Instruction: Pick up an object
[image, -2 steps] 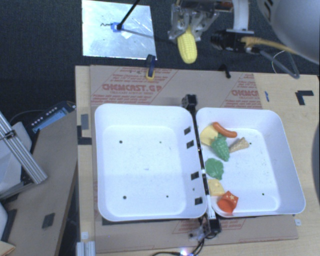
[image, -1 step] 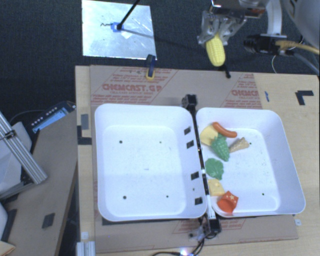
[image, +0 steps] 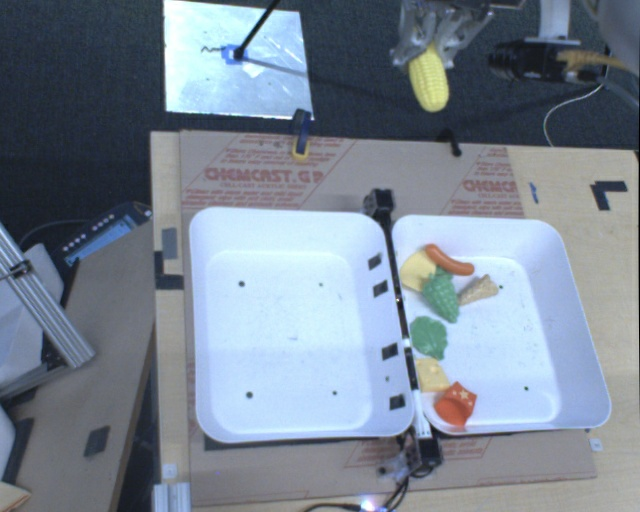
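My gripper (image: 430, 58) hangs high at the top of the camera view, above the far edge of the bench. A yellow corn cob (image: 430, 80) sits between its fingers, hanging downward, so it is shut on the cob. Below, the right bin (image: 560, 320) holds several toy foods along its left side: a red sausage (image: 449, 261), a yellow piece (image: 414, 270), a green broccoli-like piece (image: 440, 297), a tan wedge (image: 478, 290), a green leaf (image: 429, 336), a pale yellow piece (image: 432, 375) and a red piece (image: 455, 405).
The left bin (image: 290, 320) lies beside the right one, joined by a black clamp strip (image: 392, 300). Both rest on a cardboard sheet (image: 270, 165). A shiny metal plate (image: 235, 60) lies at the back left; a metal frame (image: 40, 310) stands at the left.
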